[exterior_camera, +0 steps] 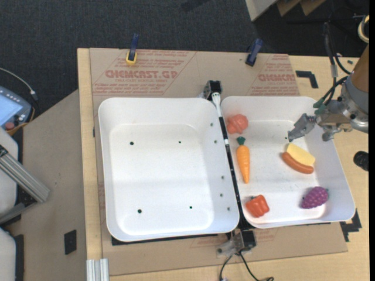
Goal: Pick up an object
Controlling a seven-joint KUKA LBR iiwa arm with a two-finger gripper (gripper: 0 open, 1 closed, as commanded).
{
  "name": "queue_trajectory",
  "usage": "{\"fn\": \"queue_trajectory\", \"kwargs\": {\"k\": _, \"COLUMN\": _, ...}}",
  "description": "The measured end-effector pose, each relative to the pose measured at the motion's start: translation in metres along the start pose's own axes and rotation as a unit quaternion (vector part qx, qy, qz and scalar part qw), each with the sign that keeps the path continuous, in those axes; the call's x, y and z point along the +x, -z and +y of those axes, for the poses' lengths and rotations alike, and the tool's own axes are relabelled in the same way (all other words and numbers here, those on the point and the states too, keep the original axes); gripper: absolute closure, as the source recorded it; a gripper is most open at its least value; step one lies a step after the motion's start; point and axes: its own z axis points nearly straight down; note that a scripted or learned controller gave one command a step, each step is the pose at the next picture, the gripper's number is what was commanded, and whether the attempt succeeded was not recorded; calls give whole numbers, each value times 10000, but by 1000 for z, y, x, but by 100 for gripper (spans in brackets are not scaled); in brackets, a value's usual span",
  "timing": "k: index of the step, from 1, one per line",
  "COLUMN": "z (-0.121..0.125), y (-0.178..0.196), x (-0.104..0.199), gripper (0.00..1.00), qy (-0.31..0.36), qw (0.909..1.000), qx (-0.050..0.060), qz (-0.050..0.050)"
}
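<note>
Dark carpet surrounds a cardboard-topped bench (176,69) bearing two white bins. Left bin (114,157): well left of the claw. Right bin (340,180): beneath the claw (309,127), which hangs over its upper right part with fingers spread, gripping nothing. Bread slice (299,158): just below the claw. Carrot (243,163), strawberry (237,123): to its left. Grapes (314,197), red pepper (257,205): farther below.
</note>
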Motion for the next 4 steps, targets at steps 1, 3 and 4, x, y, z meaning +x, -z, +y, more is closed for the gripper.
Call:
{"fn": "queue_trajectory", "kwargs": {"k": 1, "z": -55, "y": 122, "x": 82, "gripper": 0, "qy": 47, "qw": 10000, "qx": -73, "qz": 10}}
{"fn": "queue_trajectory", "kwargs": {"k": 3, "z": -63, "y": 237, "x": 126, "gripper": 100, "qy": 5, "qw": 10000, "qx": -29, "qz": -6}}
{"fn": "queue_trajectory", "kwargs": {"k": 4, "z": -39, "y": 254, "x": 221, "gripper": 100, "qy": 53, "qw": 10000, "qx": -28, "qz": 12}}
